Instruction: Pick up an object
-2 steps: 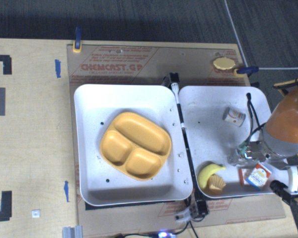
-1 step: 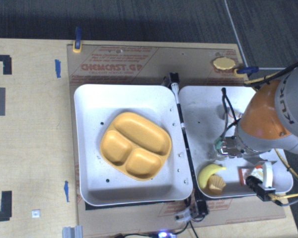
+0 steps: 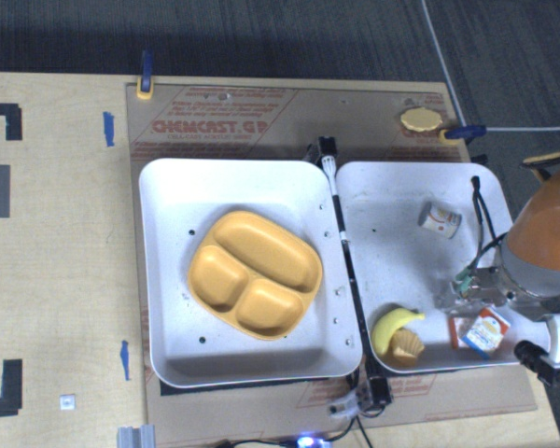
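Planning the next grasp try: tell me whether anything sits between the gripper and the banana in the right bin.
Nothing visible does. The banana lies at the near left corner of the right bin, touching a small tan item. The gripper is further right, with bare bin floor between them. A small carton lies just beneath the gripper, off that path.

The left bin (image 3: 159, 250) holds a yellow divided tray (image 3: 253, 273), turned upside down so its three rounded compartments bulge upward; it sits near the bin's middle, slightly askew. In the right bin (image 3: 392, 189), a small white cup (image 3: 440, 217) with a reddish mark lies on its side toward the far end. At the near left corner rests a yellow toy banana (image 3: 393, 326), curved, touching a tan ridged piece (image 3: 407, 346) just beside it. Near the right bin's near edge lies a small white and orange-red carton (image 3: 481, 332), tilted.
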